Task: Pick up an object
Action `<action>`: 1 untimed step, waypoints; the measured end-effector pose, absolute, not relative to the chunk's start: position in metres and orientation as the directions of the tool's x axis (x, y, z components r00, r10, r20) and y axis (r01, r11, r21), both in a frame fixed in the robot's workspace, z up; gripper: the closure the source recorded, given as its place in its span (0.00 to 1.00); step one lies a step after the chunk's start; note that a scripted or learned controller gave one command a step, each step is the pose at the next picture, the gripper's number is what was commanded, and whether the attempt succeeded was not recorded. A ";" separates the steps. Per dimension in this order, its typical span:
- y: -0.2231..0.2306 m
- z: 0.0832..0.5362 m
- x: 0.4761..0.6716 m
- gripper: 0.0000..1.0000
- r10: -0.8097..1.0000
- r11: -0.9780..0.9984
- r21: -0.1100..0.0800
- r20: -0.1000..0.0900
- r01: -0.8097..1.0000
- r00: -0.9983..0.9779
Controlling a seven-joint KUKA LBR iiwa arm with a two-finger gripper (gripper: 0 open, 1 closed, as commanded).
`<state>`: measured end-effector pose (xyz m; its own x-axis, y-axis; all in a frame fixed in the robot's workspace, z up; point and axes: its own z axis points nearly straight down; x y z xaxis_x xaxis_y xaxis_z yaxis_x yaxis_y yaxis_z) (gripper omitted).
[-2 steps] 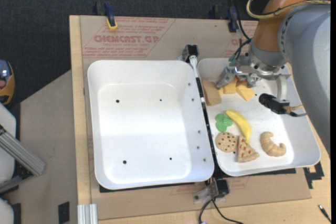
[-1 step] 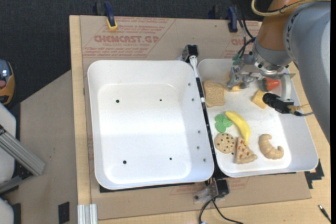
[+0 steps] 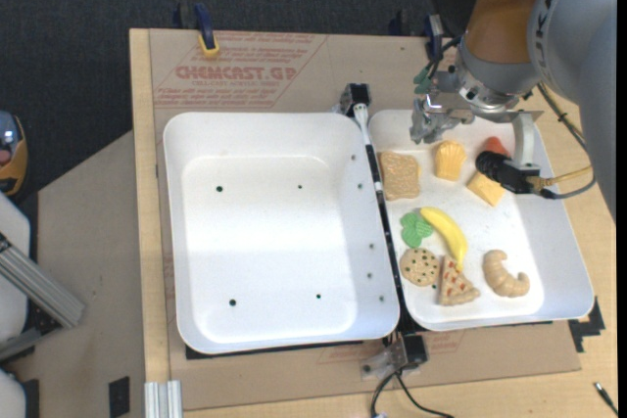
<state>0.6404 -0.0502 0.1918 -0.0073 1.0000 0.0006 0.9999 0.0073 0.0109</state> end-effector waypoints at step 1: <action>-0.102 0.081 0.662 1.00 1.000 -0.004 -0.002 -0.002 1.000 0.004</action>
<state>0.6622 -0.1024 0.0806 0.0038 1.0000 -0.0022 1.0000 -0.0038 -0.0017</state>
